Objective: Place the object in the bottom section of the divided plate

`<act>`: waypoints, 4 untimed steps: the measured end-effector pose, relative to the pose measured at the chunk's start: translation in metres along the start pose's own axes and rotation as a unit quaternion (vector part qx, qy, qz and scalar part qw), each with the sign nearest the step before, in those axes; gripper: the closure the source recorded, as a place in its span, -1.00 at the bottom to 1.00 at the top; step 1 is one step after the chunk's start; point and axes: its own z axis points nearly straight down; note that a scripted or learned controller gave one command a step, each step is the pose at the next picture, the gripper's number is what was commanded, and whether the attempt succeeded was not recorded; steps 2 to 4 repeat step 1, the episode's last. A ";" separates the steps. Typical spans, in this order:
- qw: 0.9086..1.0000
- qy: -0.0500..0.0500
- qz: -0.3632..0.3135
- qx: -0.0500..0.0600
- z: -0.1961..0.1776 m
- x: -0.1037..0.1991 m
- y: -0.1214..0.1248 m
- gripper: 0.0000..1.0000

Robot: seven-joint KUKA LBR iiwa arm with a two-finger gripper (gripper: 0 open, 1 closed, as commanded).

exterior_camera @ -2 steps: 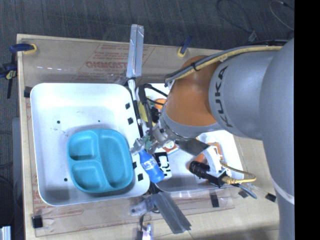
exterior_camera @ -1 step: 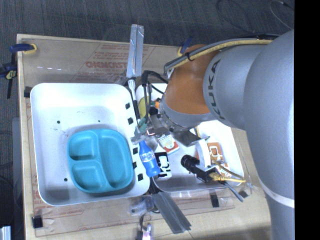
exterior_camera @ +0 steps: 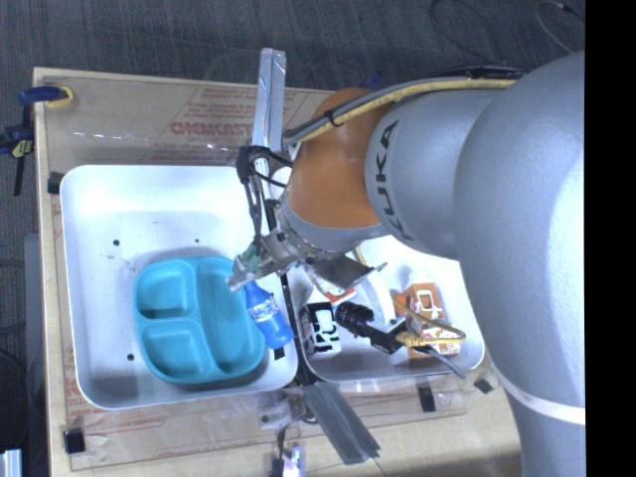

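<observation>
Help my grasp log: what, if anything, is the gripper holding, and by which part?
Cannot tell: the upper end of the bottle meets the gripper by the plate, but the hold is unclear.

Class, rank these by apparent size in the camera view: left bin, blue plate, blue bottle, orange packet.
Largest: left bin.
Then: blue plate.
Last: blue bottle and orange packet, which look about alike, so they are left unranked.

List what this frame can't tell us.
Camera view:
- Whether the gripper holds the blue object: the contact spot is too small and crowded by the wrist.
- Most of the right bin: hidden by the arm.
- Right rim of the divided plate: partly covered by the blue object.
- Print on the orange packet: too small to read.
</observation>
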 end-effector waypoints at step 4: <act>1.000 0.000 -0.001 0.000 0.000 0.000 0.000 -1.00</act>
